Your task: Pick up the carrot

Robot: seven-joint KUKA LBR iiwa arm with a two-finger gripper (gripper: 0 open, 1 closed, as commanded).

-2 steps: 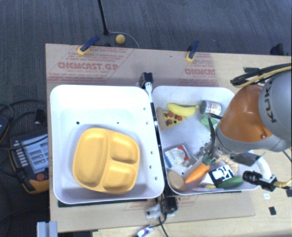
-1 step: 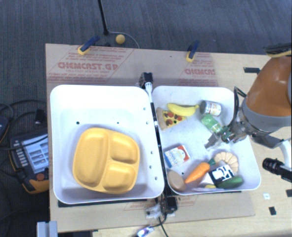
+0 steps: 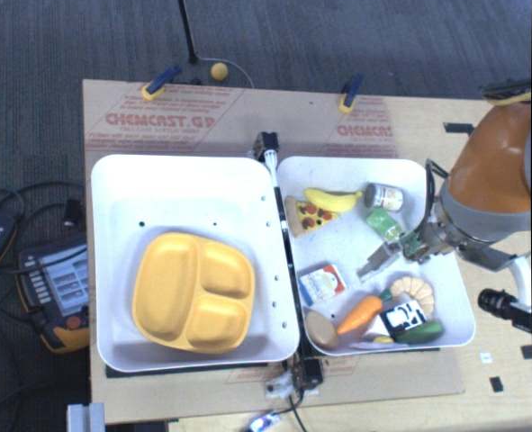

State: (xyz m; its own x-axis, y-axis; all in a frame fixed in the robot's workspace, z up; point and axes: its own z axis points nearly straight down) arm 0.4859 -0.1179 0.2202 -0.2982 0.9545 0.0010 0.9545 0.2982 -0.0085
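The wide brown cardboard sheet (image 3: pixel 275 120) with red print covers the bench, and on it stand two shallow white plastic bins side by side. The left white bin (image 3: pixel 121 187) holds a yellow plastic plate with three compartments (image 3: pixel 193 291), lying flat near the bin's front. The right white bin (image 3: pixel 455 327) holds the small things. The grey arm with its orange band (image 3: pixel 492 165) reaches in from the right side, above the right edge of this bin.

The two-finger metal gripper (image 3: pixel 378 261) hangs low over the middle of the right bin, pointing to the left, and nothing is between its fingers; if they stand apart or together I cannot tell.

The orange carrot (image 3: pixel 359 315) lies tilted at the front of the right bin, near the gripper but apart from it. A brown round potato-like piece (image 3: pixel 320 329) touches its lower left end. Just right of the carrot is a black-and-white tag (image 3: pixel 402 315), and a green vegetable (image 3: pixel 419 332) lies below it. A yellow banana (image 3: pixel 332 200) lies at the back, with a pizza slice toy (image 3: pixel 307 214) just beside it.
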